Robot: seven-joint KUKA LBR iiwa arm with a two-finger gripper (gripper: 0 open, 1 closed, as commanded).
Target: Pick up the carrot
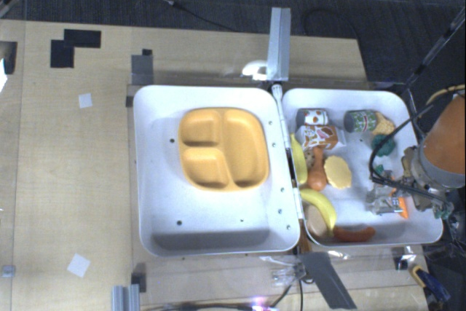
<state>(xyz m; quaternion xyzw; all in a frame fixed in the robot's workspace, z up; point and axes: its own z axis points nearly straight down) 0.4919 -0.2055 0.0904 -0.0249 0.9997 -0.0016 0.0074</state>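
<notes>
The carrot [403, 207] shows as a small orange piece on the floor of the right bin [422, 233], near its front right corner. My gripper [386, 199] is down in that bin, right over the carrot's left end and partly covering it. From above I cannot make out whether the carrot is gripped. The grey arm with its orange band [445, 142] comes in from the right edge above it.
The right bin also holds cans [318, 129], a green can [362, 121], a drumstick [317, 168], a yellow round piece [337, 172], a banana [321, 203] and a sausage [354, 233]. A yellow divided plate [222, 149] lies in the left bin [156, 215].
</notes>
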